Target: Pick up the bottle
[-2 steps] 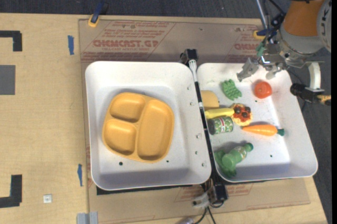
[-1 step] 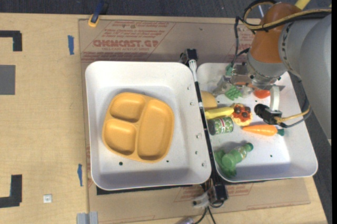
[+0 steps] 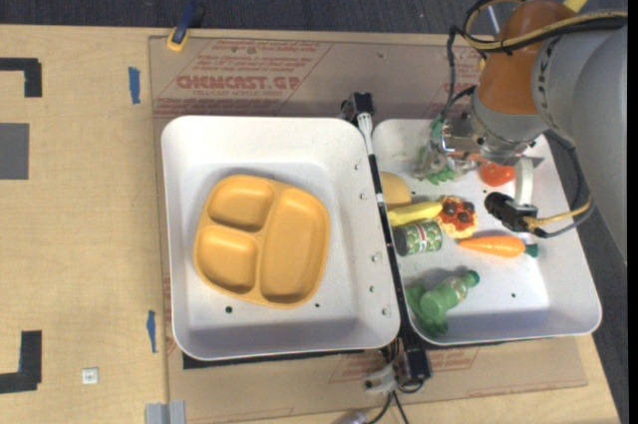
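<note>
Cardboard underlies both bins; the gripper [image 3: 446,156], grip state unreadable, hovers near the right bin's [image 3: 568,287] far edge and should travel toward the near-edge green bottle [image 3: 441,298].

Bright, even light; mild softness.

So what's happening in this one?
The arm reaches into the right bin, with its gripper low near the bin's far left corner. The green bottle lies on its side at the near edge, apart from the gripper and not yet picked up. A banana, a can and a carrot lie between them. The left bin holds a yellow tray.
</note>
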`<action>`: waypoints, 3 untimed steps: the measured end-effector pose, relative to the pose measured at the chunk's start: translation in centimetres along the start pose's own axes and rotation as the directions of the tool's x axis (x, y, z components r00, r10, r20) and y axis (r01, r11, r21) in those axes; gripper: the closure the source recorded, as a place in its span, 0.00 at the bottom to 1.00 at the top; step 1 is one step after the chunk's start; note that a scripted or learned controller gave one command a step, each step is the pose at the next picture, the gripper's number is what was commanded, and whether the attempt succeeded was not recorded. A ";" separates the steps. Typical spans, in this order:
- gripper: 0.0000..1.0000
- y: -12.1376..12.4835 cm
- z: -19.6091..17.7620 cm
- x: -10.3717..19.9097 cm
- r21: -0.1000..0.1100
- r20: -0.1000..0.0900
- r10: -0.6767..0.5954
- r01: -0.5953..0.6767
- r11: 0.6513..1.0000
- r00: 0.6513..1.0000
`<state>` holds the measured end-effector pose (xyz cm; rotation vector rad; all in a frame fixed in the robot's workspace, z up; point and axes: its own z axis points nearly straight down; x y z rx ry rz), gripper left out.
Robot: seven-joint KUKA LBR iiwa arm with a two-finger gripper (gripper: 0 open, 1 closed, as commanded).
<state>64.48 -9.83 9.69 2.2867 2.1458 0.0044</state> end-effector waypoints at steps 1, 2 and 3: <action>1.00 -3.3 -8.9 6.9 0.005 -0.002 0.072 -0.072 0.997 0.997; 1.00 -8.3 -8.9 14.8 0.008 -0.005 -0.214 0.214 0.977 0.977; 1.00 -11.8 -8.9 15.3 0.010 -0.003 -0.081 0.081 0.997 0.997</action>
